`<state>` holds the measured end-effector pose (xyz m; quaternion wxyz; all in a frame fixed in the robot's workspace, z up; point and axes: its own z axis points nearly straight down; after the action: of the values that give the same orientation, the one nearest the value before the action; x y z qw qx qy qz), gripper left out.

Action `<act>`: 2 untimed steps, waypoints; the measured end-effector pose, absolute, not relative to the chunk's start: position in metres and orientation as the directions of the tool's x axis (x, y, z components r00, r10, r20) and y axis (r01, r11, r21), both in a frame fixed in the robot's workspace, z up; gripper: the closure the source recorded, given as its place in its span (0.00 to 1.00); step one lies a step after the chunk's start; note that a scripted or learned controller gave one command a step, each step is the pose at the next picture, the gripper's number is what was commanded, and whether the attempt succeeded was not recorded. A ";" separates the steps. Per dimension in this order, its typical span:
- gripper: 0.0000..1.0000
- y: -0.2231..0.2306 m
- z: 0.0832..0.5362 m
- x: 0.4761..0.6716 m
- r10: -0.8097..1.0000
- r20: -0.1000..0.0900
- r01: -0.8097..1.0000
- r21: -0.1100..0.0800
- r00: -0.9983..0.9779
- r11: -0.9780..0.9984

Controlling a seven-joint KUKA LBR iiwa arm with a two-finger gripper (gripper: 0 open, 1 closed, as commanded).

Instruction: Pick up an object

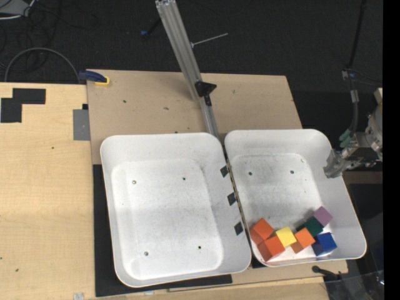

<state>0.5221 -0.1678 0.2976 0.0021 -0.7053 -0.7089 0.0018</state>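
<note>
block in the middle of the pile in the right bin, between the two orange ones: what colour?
Yellow. The block shows clearly in the camera view, near the right bin's front edge.

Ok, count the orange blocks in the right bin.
3, all in the right bin's near corner: one orange block, a second just below, a third right of the yellow block. Others may be hidden.

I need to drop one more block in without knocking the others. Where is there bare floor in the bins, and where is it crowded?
The left bin has bare floor from rim to rim. In the right bin, the far half, between the black divider clips and the tool, is bare. The near corner is crowded: the block pile sits tight together there.
</note>
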 end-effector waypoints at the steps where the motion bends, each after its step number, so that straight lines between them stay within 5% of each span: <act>1: 1.00 -0.169 0.307 0.522 1.000 0.001 1.000 -0.007 -0.011 0.011; 2: 1.00 -0.157 0.219 0.542 1.000 0.003 1.000 -0.010 -0.009 0.009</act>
<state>0.5424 -0.1568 0.2194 0.0047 -0.7040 -0.7102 0.0025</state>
